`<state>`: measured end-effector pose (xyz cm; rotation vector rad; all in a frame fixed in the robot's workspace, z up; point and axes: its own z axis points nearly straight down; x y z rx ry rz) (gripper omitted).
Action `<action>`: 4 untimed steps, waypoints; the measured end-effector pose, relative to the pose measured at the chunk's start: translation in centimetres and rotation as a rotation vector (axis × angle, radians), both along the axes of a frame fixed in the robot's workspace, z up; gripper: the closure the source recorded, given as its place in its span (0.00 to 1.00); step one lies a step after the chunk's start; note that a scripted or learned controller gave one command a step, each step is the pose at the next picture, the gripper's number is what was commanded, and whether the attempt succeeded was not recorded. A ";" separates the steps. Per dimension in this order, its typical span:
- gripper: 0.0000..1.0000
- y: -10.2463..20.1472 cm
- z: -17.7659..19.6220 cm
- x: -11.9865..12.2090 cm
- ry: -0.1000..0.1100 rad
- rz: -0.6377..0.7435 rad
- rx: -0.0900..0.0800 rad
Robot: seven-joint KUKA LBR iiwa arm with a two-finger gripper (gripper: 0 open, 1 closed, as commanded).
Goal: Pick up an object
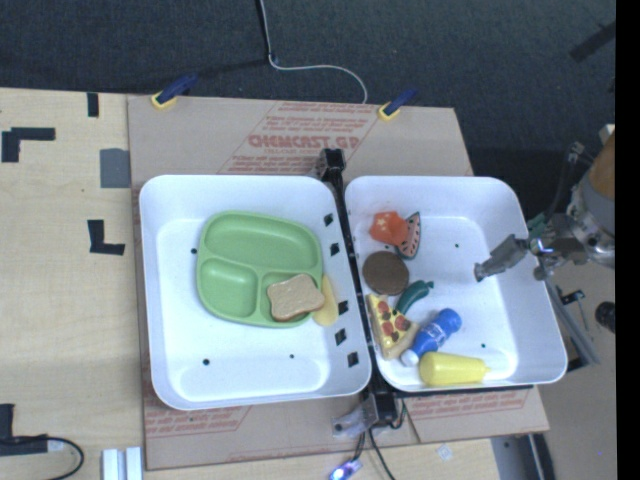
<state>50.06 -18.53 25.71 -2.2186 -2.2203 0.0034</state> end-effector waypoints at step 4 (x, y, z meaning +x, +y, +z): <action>1.00 12.9 16.3 -1.7 0.008 0.001 0.000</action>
